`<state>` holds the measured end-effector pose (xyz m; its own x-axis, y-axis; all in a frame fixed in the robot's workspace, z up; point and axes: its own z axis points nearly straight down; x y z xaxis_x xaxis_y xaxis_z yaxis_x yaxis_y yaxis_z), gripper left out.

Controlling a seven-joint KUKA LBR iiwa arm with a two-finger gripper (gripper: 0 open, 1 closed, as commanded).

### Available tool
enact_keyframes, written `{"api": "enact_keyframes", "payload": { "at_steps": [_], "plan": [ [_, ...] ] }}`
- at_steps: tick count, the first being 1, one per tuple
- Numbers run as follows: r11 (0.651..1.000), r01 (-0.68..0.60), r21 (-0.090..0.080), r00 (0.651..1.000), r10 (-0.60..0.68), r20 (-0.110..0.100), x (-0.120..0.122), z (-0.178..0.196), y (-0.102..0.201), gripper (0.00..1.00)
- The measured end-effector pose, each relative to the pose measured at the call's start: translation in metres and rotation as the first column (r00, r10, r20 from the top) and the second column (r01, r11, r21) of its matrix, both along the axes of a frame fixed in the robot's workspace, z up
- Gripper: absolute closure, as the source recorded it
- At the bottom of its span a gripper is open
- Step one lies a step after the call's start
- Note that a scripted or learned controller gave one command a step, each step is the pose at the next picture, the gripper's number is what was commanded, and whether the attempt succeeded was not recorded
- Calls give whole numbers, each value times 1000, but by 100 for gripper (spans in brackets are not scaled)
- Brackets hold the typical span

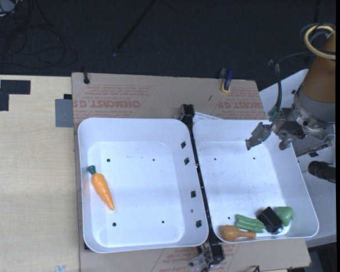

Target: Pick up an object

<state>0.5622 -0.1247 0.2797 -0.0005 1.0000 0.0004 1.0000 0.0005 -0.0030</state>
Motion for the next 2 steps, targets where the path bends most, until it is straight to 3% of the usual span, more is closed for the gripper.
{"api": "enact_keyframes", "payload": {
  "at_steps": [1, 2],
  "plan": [
    [1000, -5, -1, 1000, 5, 18, -25, 185, 51, 0],
    [1000, -17, 4, 1000, 16, 9, -57, 263, 190, 0]
  ]
}}
